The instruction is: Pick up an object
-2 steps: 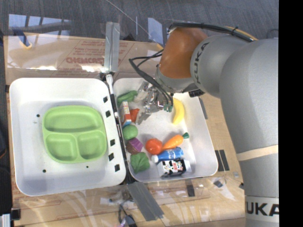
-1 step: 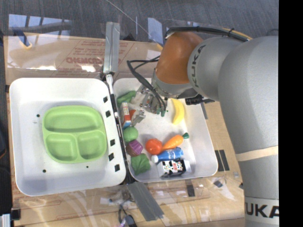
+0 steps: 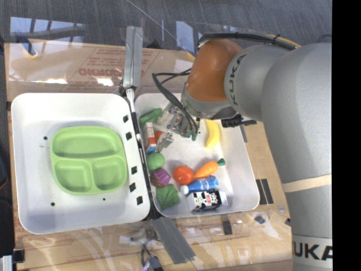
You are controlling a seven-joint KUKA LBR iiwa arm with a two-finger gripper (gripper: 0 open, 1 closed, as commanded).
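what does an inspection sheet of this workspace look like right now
surface: bench bearing left bin and right bin
job's things: banana, carrot, tomato, blue bottle, leafy green in right bin
clutter: green tray in left bin
claw: claw low over right bin's far end, nothing seen held
cables: black cables by wrist
surroundings: cardboard, grey floor

A: Counts around the green divided tray (image 3: 88, 158)?

B: I see one tray, two white bins (image 3: 34, 205). Right of the tray: one banana (image 3: 212, 133), one carrot (image 3: 206, 169), one tomato (image 3: 182, 174), one blue bottle (image 3: 202, 184).
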